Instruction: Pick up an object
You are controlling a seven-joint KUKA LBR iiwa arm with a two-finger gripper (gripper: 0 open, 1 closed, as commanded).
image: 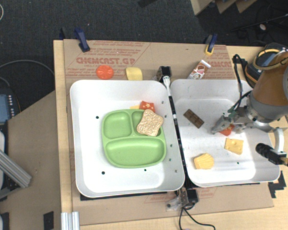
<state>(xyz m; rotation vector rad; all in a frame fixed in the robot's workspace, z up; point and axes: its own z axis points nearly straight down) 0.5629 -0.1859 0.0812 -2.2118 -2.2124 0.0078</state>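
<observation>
One small red piece (227,132) sits right under the gripper (224,126) in the right bin (201,95), touching or nearly touching its tip, though I honestly can't tell whether the gripper is open or shut. It's too hidden to judge a long axis. The cheese wedge (234,145) lies just beside, toward the camera, and looks roughly squarish.

Both bins (86,128) are white. The divided plate (129,150) is light green. The cracker (149,123) is tan and speckled. The cheese wedge (234,145) is yellow with holes. The bar (193,118) is dark brown. The counter (62,80) is tan with red lettering.
</observation>
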